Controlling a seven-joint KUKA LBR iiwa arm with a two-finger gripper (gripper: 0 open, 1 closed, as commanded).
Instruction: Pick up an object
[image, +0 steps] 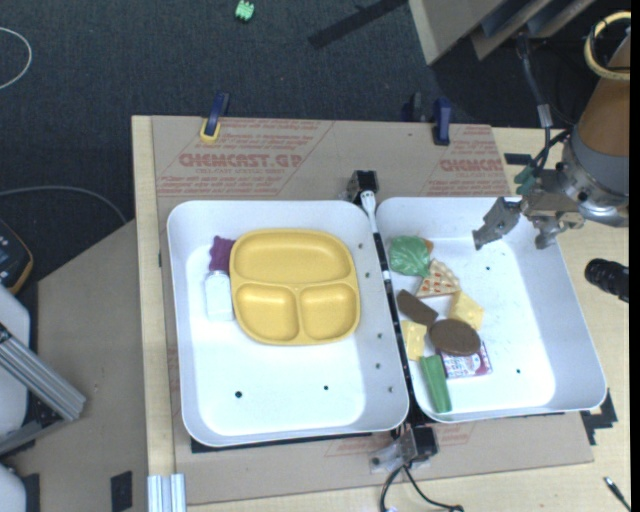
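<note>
Green stick (435, 383) lies in the right bin (545, 300) among toy foods, long axis running near-to-far. Left bin (290, 405) holds a yellow tray (295, 285). Tool (518, 228) hovers spread apart, grasping nothing.

We see bright, even overhead light; the two white bins (290, 420) left of and below the gripper (518, 227) nearly blow out. Shadows are soft and short. The gripper looks slightly blurred, small items below-left of it are soft, and the dark floor loses detail.
</note>
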